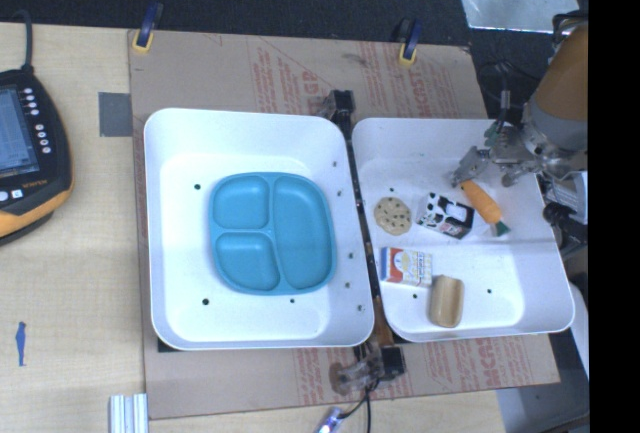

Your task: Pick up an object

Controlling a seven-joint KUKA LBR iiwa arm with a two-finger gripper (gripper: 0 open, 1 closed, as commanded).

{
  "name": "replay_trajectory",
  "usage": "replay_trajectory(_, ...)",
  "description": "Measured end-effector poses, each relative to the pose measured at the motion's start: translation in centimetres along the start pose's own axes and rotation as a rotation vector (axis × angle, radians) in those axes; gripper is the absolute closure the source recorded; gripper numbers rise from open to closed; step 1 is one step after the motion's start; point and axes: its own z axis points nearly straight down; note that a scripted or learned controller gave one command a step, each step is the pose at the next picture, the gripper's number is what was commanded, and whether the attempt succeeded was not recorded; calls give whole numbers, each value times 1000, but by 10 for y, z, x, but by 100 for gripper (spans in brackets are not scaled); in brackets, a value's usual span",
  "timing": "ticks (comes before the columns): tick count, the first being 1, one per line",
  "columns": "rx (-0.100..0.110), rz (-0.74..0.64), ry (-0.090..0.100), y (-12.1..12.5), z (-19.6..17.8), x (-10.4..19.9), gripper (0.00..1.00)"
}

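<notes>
Broadly, the table (80, 301) carries a brown cardboard sheet (250, 71) on which two shallow white bins sit side by side, touching along their inner edges. In the left bin (180, 311) lies a blue divided plate (271, 232), roughly central. The right bin (530, 301) holds the smaller objects. The arm (562, 81) reaches in from the right and hangs over the far right part of that bin, with the jaws (497, 164) low above the bin floor; whether they stand wide or narrow I cannot tell, and nothing is seen between them. An orange carrot (483, 204) lies just below the jaws, slanted, its green end toward the near right. Just left of the carrot is a black-and-white patterned item (445, 215), and further left a round cookie (393, 214). Nearer the front edge lie a small red, white and blue box (406, 267) and beside it a tan bread-like piece (446, 301). At the table's left edge rests a control pendant (25, 156).
</notes>
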Motion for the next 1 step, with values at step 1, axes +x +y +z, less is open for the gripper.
replay_trajectory(1, -1, 1, 0, -22, 25, 33, 0)
